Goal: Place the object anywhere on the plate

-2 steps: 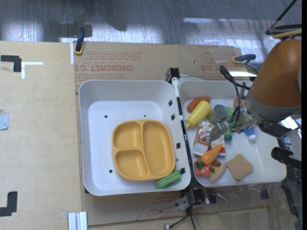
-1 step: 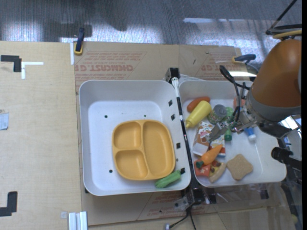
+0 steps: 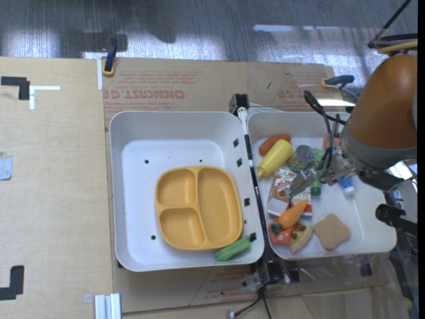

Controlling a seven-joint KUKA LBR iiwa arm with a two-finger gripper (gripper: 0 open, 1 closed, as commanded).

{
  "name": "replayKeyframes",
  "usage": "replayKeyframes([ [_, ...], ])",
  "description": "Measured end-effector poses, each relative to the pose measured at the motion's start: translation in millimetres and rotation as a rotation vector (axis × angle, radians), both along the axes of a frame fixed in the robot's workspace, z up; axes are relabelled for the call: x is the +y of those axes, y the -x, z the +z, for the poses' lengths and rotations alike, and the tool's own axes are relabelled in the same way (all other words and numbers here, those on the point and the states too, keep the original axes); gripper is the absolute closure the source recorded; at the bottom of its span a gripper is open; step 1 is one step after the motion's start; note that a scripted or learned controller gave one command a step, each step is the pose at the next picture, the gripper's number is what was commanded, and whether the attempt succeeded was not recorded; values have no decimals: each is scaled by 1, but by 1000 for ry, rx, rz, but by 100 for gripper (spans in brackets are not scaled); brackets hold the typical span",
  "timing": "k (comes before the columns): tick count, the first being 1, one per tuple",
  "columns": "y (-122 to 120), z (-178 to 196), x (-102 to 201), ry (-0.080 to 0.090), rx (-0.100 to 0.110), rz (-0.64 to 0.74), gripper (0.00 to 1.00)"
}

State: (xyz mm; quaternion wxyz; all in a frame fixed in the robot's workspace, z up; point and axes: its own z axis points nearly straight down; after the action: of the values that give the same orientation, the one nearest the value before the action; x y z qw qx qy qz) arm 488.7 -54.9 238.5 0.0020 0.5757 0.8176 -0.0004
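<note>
A yellow three-compartment plate [image 3: 198,207] lies in the left bin [image 3: 133,138] with nothing on it. My gripper [image 3: 300,182] is down in the right bin [image 3: 372,234], among the toys, above a small printed carton [image 3: 284,182]. Right around it lie a yellow squeeze bottle [image 3: 275,157], a grey can [image 3: 304,155], a carrot [image 3: 293,214] and a small green piece [image 3: 316,188]. The grey and orange arm [image 3: 388,111] covers the bin's right part. No object shows clearly in the gripper's grasp.
A green pod-shaped toy [image 3: 233,249] lies in the left bin's near right corner, beside the plate. The right bin also holds an orange sausage [image 3: 273,141], a toast slice [image 3: 331,232], a pizza-like piece [image 3: 291,234] and a blue-capped item [image 3: 348,188]. The bins' shared wall [image 3: 251,178] separates gripper and plate.
</note>
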Motion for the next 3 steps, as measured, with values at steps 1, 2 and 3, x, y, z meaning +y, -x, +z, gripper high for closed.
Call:
replayKeyframes([
  [1, 0, 0, 0, 0, 0, 0, 0],
  [2, 0, 0, 0, 0, 0, 0, 0],
  [3, 0, 0, 0, 0, 0, 0, 0],
])
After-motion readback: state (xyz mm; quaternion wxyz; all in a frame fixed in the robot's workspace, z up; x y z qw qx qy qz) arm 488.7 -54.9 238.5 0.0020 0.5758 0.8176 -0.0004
